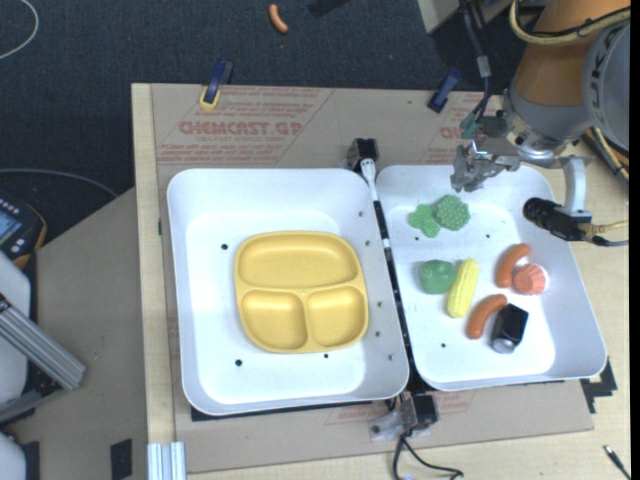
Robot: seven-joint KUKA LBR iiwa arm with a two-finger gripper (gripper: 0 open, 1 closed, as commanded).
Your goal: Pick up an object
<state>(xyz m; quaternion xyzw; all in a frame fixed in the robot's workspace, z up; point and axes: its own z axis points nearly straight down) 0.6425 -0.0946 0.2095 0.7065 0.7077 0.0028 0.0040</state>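
My gripper point(468, 174) hangs over the far edge of the right bin point(530, 366), just above and slightly right of a green broccoli piece point(440, 215). Nothing shows between its fingers. Nearer the front of that bin lie a round green vegetable point(436, 275), a yellow corn cob point(463, 287), an orange sausage point(487, 313) and a small black block point(509, 327). To the right sit a red-orange sausage point(513, 259) and a pink piece point(531, 279), touching each other.
The left bin point(200, 228) holds a yellow divided plate point(300, 290) in its middle. A black clamp point(364, 153) sits at the far end of the seam between the bins. Cardboard lies under both bins.
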